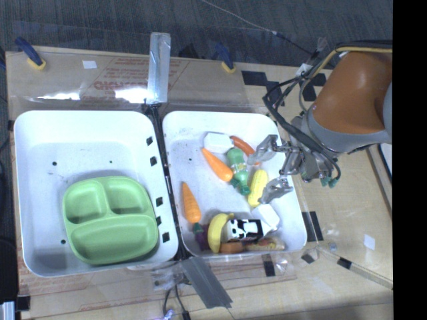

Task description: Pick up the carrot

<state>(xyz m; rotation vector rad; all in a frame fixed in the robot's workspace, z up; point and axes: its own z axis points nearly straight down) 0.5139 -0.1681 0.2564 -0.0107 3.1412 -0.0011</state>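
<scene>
Three orange carrot-like pieces lie in the right bin [175, 145]. One carrot [217, 165] slants across the middle, a second carrot [191, 203] lies by the left wall, and a smaller orange piece [241, 144] sits near the back. My gripper [263, 176] hangs over the bin's right side with its fingers spread wide, open. A yellow item [257, 185] lies below, between the two fingers, which stand apart from it. The nearest carrot is left of the gripper, beyond a green item [235, 159].
A banana [217, 231], a black-and-white toy [247, 229] and white blocks [215, 141] crowd the right bin. The left bin [40, 145] holds a green divided plate [110, 219]. Cables [287, 92] loop off the arm above the bin's right rim.
</scene>
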